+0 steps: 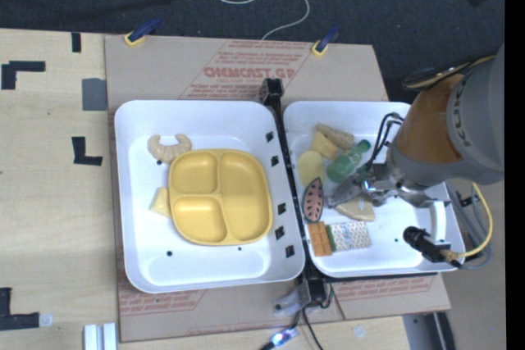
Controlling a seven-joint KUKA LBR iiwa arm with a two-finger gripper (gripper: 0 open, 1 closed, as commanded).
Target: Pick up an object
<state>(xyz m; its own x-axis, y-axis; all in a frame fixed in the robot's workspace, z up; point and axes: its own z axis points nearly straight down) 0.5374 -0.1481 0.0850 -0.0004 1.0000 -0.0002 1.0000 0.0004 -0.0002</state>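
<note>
Over in the left bin (pixel 135 176) sits a yellow divided plate (pixel 220 197) — smooth moulded plastic with rounded corners and four compartments — and a pale, knobbly curved piece (pixel 168 147) lies just beyond its upper-left corner, with a flat tan wedge (pixel 159 202) peeking out from its left edge; none of that looks to be in play. Past the black divider (pixel 283 168), the right bin (pixel 385 258) holds a tight cluster: a pale yellow rounded piece (pixel 309 166), a dark oval slice with a pinkish seeded face (pixel 312 200), an orange block (pixel 319 238) touching a speckled flat pad (pixel 351 236), a green glossy item (pixel 344 164) and a tan chunk (pixel 334 136) above it. The hand (pixel 361 188) is down among these, near the green item and a pale wedge (pixel 356 211), but from where I stand I cannot tell whether it is released or clenched, or on what. The trouble I'd expect comes from the crowding — smooth, hard little shapes packed touching one another, so a close could pinch an edge and let it squirt free, or nudge a neighbour instead. The low, flat pieces seem hardest to catch.
</note>
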